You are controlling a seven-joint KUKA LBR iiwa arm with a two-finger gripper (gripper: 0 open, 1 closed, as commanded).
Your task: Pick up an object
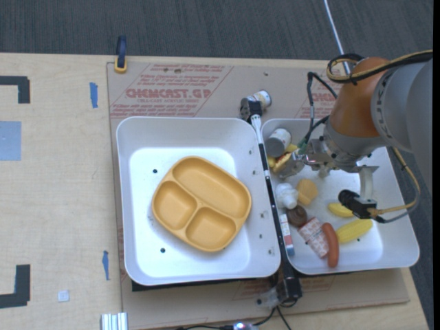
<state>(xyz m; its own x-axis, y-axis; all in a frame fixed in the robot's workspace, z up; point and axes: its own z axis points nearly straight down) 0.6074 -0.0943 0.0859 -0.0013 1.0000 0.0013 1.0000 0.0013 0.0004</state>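
My gripper (301, 161) hangs low over the back left part of the right bin (402, 249), under the orange-banded wrist (357, 105). It is right beside a small yellow item (281, 161) and a grey can (278, 143) by the bin's left wall. Whether anything is held is hidden by the wrist. In the same bin lie a yellow chunk (307, 190), a white piece (285, 197), a brown piece (297, 216), a red and white packet (313, 236), a red sausage (333, 245) and a yellow corn-like piece (355, 230).
A yellow three-part plate (201, 203) lies in the left bin (130, 184). A black divider rail (271, 198) runs between the bins. Cables (392, 212) loop off the arm over the right bin. A small black and white device (254, 104) sits behind the bins.
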